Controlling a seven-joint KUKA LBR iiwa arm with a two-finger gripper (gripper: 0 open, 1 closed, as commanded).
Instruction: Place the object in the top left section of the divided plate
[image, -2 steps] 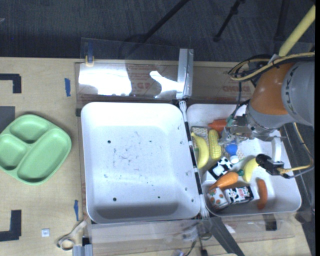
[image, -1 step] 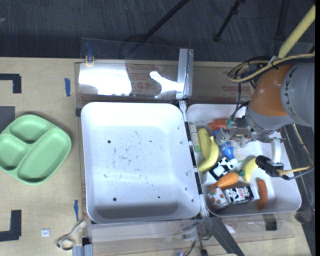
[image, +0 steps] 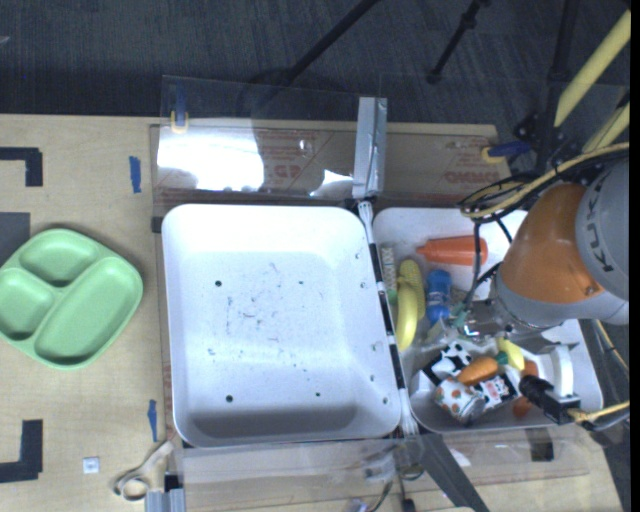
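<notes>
The end effector (image: 478, 322) is largely hidden under the arm's orange band (image: 545, 260), so its fingers cannot be read. The arm (image: 590, 250) itself runs off the right edge. Beneath and just below the end effector, a heap of small toys (image: 478, 380) overlaps too tightly to tell apart. Up from it, an orange carrot-like piece (image: 452, 251) is partly covered by cables (image: 500, 200). Left of it, a blue item (image: 438, 295) stays blurred.

The left bin (image: 270, 320) lies bare, an open path toward the plate (image: 66, 297) on the bench. The right bin (image: 432, 222) is crowded: banana (image: 408, 302), carrot (image: 452, 251), bottle (image: 437, 295), jumbled toys (image: 470, 380), with the arm (image: 548, 262) overhead.
</notes>
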